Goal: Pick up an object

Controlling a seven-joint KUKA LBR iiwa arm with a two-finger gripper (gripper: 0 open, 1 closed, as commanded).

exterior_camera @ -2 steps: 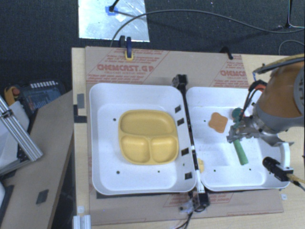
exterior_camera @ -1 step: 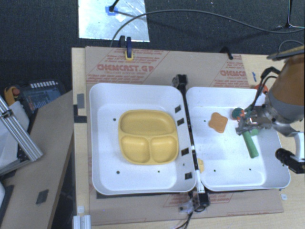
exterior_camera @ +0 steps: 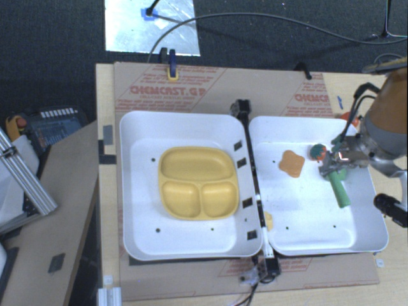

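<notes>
Reaching in from the right, the grey arm has its end effector [exterior_camera: 336,164] low over the right bin [exterior_camera: 306,238], right at the top end of a green stick-shaped toy [exterior_camera: 338,189]. The toy lies flat on the white floor of that bin, near its right wall, and points down and a little to the right. I cannot tell if the end effector is grasping it or just sitting on top of it, because that spot is too small and blurry. Just beside the end effector sits a small round thing [exterior_camera: 317,151] in blue-green and orange, and a bit further left lies a flat orange piece [exterior_camera: 292,164]. The left bin [exterior_camera: 137,190] has a yellow tray [exterior_camera: 197,182] with three parts. The green toy looks light and hard, likely plastic, so it should not bend or break. It looks smooth and round, so it could slip or roll away. I think the best place to grab is across its thin sides, near the middle, so it does not tip
</notes>
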